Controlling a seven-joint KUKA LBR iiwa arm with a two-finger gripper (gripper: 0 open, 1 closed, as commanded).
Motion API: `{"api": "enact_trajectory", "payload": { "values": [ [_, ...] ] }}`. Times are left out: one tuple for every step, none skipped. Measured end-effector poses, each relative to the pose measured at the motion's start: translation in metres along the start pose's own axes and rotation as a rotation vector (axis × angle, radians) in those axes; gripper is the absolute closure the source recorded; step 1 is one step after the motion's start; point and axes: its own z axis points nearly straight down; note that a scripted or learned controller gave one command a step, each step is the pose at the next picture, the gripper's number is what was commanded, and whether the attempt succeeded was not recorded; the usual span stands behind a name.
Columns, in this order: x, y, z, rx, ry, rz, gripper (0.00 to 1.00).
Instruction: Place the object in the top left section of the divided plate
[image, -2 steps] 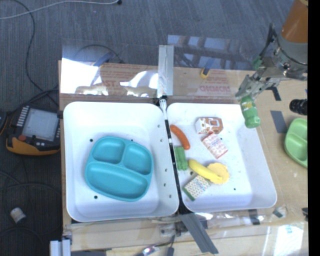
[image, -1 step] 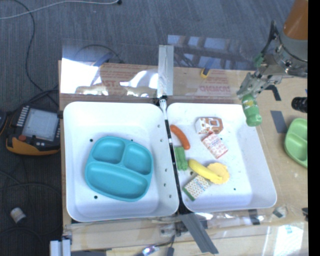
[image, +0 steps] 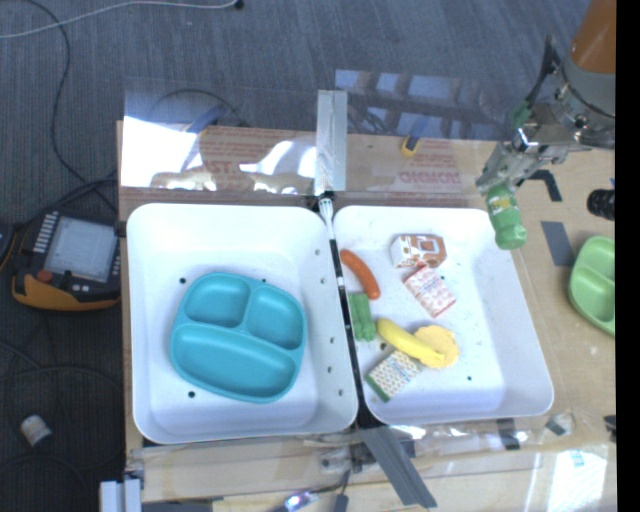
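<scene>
The gripper hangs above the far right corner of the right bin, and a small green bottle hangs from it, its neck up between the jaws and its body dangling just over the bin's rim. From how it hangs clear of the bin floor, the jaws look clenched on the bottle's top, parted only by the width of its neck, though the contact itself is small and somewhat blurred. Carried this high, the bottle can pass over the ridge between the bins on its way left. The teal divided plate lies flat in the left bin, well apart from the bottle, with its two smaller sections on the far side and one large section nearer; the far left section is the target and looks free. Left in the right bin are an orange sausage-like piece, a yellow banana, a green block and small packets.
</scene>
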Motion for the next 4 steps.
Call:
{"api": "enact_trajectory", "payload": {
  "values": [
    [0.0,0.0,-0.009,0.001,0.0,-0.001,1.0],
    [0.0,0.001,-0.017,0.002,-0.001,-0.002,1.0],
    [0.0,0.001,-0.026,0.004,-0.001,-0.002,1.0],
    [0.001,0.002,-0.034,0.005,-0.001,-0.003,1.0]
  ]
}}
